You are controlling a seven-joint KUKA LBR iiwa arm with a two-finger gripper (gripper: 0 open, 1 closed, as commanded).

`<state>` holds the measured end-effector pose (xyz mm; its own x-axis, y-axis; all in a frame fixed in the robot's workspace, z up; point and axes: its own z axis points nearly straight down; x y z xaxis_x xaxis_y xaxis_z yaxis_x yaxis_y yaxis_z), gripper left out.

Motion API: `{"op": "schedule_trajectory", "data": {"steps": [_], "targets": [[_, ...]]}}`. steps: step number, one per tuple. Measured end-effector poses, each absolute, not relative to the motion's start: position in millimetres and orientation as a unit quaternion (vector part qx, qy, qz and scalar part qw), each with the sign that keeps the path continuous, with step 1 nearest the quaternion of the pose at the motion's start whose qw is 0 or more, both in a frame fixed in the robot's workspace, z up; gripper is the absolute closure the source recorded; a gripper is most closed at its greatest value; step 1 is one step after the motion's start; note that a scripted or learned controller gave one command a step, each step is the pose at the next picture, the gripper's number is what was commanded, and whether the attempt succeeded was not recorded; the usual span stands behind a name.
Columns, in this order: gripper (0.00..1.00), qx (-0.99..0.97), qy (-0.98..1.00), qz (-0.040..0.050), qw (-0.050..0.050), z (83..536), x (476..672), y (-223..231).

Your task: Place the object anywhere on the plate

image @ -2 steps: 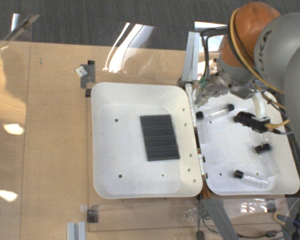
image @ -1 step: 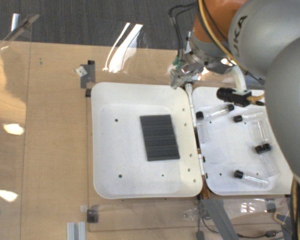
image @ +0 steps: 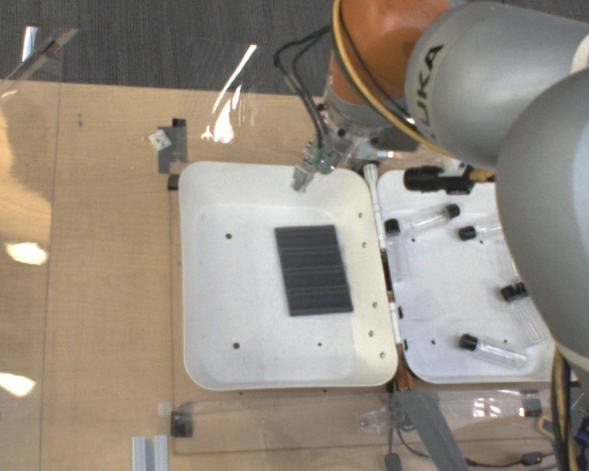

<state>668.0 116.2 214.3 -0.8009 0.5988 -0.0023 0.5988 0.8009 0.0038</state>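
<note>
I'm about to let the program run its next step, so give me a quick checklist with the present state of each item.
1. Plate lies flat in the left bin: ok.
2. Plate top free: ok.
3. Tubes lie in the right bin: ok.
4. Gripper holds a tube: cannot tell, too small.
5. Gripper over the plate: not ok, it sits at the left bin's far edge.

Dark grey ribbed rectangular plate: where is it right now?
The dark grey ribbed rectangular plate lies flat near the middle of the left white bin, slightly toward the divider shared with the right white bin.
</note>
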Motion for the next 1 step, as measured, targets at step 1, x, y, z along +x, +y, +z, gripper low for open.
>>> {"op": "schedule_trajectory", "data": {"steps": [1], "targets": [[1.0,-0.107,0.994,0.002,0.004,190.3,653.7,170.9]]}}
